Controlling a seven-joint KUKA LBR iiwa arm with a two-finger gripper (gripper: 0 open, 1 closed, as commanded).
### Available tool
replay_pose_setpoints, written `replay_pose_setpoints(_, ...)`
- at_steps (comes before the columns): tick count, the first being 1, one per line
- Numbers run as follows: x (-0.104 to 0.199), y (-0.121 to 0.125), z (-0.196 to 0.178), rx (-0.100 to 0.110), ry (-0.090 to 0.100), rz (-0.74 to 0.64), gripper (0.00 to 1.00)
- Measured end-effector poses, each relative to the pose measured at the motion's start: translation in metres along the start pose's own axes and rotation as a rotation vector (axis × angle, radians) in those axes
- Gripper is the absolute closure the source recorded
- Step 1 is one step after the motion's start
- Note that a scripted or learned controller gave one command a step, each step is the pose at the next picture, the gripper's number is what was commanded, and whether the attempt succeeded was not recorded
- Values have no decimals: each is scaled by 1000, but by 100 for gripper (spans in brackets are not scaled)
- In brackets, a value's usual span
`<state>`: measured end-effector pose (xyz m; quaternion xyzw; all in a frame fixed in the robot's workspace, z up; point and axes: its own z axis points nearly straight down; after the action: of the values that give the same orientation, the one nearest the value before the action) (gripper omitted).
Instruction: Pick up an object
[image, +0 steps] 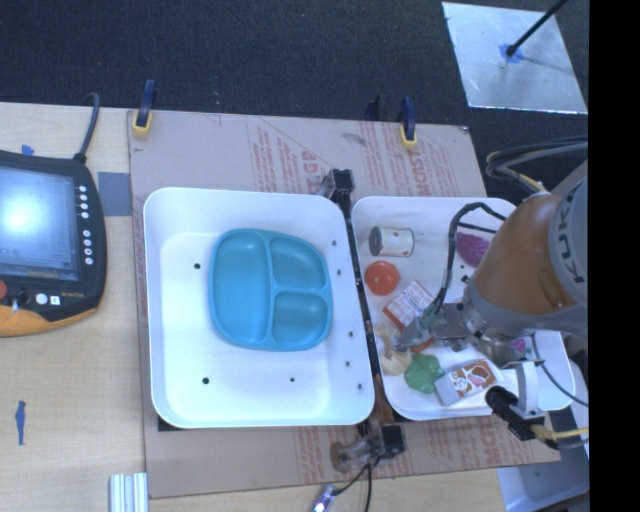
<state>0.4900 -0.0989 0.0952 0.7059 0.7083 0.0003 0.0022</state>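
My gripper (418, 336) reaches down into the right bin (425, 410) from the right, its tips low among the items at the bin's left-middle. Around it lie a red ball (381, 277), a red-and-white packet (408, 303), a green toy (424, 372), a small printed carton (467, 381) and a white cylinder (391, 241). The tips sit just above the green toy and below the packet. The arm's orange band (522, 262) covers the bin's right part.
The left bin (170, 300) holds a blue divided plate (270, 289). A tablet-like pendant (45, 235) lies at the far left of the bench. Clamps (143, 113) pin the cardboard sheet at the back. A purple item (474, 245) peeks out by the arm.
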Motion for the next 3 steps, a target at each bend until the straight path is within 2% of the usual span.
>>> replay_pose_setpoints(1, -6, -7, 0, -5, -1, 0, 0)
replay_pose_setpoints(2, -2, 37, 4, 7, 4, -1, 0)
replay_pose_setpoints(3, 3, -14, 4, 10, 4, -2, 0)
